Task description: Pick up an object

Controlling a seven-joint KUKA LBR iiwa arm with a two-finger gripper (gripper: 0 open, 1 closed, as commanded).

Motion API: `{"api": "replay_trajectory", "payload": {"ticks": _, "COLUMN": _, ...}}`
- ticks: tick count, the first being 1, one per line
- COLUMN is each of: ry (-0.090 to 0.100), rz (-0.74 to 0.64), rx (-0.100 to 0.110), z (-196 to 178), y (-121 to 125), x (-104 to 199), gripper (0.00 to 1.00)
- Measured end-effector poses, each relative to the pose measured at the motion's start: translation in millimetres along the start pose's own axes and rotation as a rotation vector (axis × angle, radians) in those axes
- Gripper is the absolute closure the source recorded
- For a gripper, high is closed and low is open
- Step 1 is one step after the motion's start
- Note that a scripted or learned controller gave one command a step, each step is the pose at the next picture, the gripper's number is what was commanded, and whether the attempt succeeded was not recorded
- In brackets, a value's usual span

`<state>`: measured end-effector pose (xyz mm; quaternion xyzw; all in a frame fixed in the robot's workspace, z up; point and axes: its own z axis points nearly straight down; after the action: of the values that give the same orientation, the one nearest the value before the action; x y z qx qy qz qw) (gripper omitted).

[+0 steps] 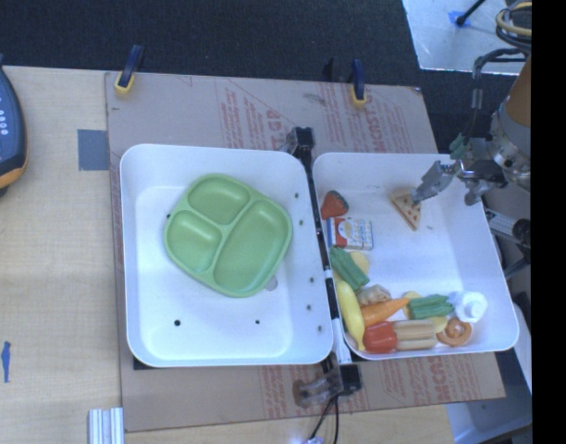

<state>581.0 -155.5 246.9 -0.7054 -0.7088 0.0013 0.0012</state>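
My gripper [424,192] reaches in from the right over the back of the right bin [477,248]. Its tip sits right at the upper edge of a tan cracker-like wedge [408,211] that lies on the bin floor. I cannot tell whether it touches the wedge. Other toy foods lie in this bin: a red strawberry [334,203], a small printed box [356,234], a green vegetable [350,268], a yellow banana [350,313], an orange carrot [385,310] and a red pepper [379,339].
The left bin [149,322] holds a green divided plate [229,234]. Along the right bin's front edge lie green beans [431,303], a tan roll [415,334], an orange ring [456,332] and a white piece [471,305]. A handheld pendant [1,128] rests far left.
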Motion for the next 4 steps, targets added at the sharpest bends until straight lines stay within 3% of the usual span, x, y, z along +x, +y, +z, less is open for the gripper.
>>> {"api": "replay_trajectory", "payload": {"ticks": 1, "ry": 0.000, "rz": 0.003, "rx": 0.012, "z": 154, "y": 33, "x": -58, "gripper": 0.00}}
{"api": "replay_trajectory", "payload": {"ticks": 2, "ry": 0.000, "rz": -0.005, "rx": -0.003, "z": 155, "y": 78, "x": -19, "gripper": 0.00}}
{"api": "replay_trajectory", "payload": {"ticks": 3, "ry": -0.002, "rz": 0.003, "rx": -0.003, "z": 154, "y": 71, "x": -47, "gripper": 0.00}}
{"api": "replay_trajectory", "payload": {"ticks": 4, "ry": -0.003, "rz": -0.002, "rx": -0.005, "z": 142, "y": 72, "x": -46, "gripper": 1.00}}
